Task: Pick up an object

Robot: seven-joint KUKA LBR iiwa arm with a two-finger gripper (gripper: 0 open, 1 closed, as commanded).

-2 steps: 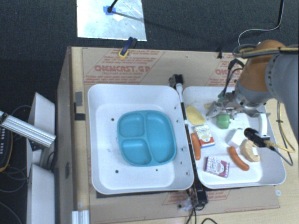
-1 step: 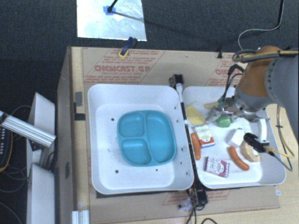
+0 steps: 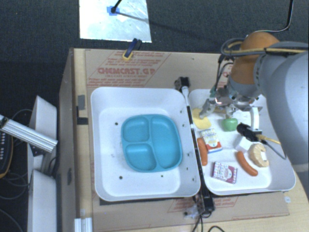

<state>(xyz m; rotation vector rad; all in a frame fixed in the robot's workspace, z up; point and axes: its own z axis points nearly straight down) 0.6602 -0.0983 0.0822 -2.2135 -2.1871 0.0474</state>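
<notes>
- Camera view: the grey arm [image 3: 285, 91] reaches in from the right. Its pincer [image 3: 219, 109] hangs over the back end of the right bin [image 3: 288, 178], close above the clutter.
- The pincer looks released to us. The two prongs stand apart with nothing between them, so nothing's been grabbed yet.
- Everything we could pick sits in that right bin:
  - a green piece [image 3: 230, 124], just in front of the pincer
  - a yellow piece [image 3: 200, 116], just beside the pincer and close to the wall between the bins
  - nearer the front, a small carton [image 3: 211, 140], an orange stick [image 3: 203, 152], a red-and-white box [image 3: 224, 172], a sausage [image 3: 246, 164] and a bagel-looking thing [image 3: 259, 154]
- The left bin [image 3: 104, 129] holds a blue divided plate [image 3: 151, 142], well apart from the pincer, so we doubt that's the target.
- As for the step, we'd call this the approach — lining up over a target before any grasp. The task itself is barely underway.
- For the next move, our guess is the green piece, since it's closest. The prongs need to straddle it, drop to the bin floor, clench, then lift straight up.
- One thing to watch is the crowding back there — the yellow piece lies near the wall, so a sloppy descent could nudge a neighbour instead of catching anything.
</notes>
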